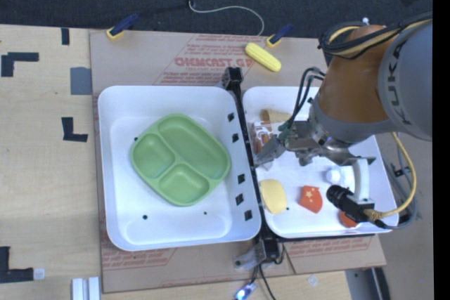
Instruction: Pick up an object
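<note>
The arm (pixel 373 81) enters from the right, its orange band directly above the grey wrist. The wrist tilts down and to the left, ending in the gripper (pixel 271 149). Black cabling loops beside the wrist housing.

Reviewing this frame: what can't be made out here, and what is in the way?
- Gripper: whether it holds anything; too small and dark in the camera view.
- Brown and white items in the right bin: identity unclear, partly covered by the arm.
- Orange piece: mostly hidden behind the black cable fitting.
</note>
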Action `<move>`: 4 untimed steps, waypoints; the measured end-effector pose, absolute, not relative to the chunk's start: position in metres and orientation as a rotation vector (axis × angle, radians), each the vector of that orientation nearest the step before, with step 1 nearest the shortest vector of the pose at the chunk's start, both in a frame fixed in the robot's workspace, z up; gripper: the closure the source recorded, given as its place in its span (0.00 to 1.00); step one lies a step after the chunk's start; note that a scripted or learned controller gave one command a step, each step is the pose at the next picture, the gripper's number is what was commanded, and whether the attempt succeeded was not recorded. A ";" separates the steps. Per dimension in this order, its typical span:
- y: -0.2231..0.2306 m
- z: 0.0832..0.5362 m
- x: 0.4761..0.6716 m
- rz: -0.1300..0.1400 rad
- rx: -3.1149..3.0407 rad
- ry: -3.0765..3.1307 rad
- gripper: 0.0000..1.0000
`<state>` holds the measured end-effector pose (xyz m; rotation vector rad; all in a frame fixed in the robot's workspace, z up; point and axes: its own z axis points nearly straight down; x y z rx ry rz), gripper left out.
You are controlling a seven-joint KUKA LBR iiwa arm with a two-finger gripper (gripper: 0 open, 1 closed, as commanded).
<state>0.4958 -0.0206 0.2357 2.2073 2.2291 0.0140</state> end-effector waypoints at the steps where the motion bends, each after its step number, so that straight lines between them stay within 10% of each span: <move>1: 0.042 0.376 0.484 0.016 2.205 2.229 0.00; 3: 0.187 0.420 0.497 0.000 2.216 2.227 0.00; 4: 0.236 0.372 0.482 -0.010 2.215 2.232 0.00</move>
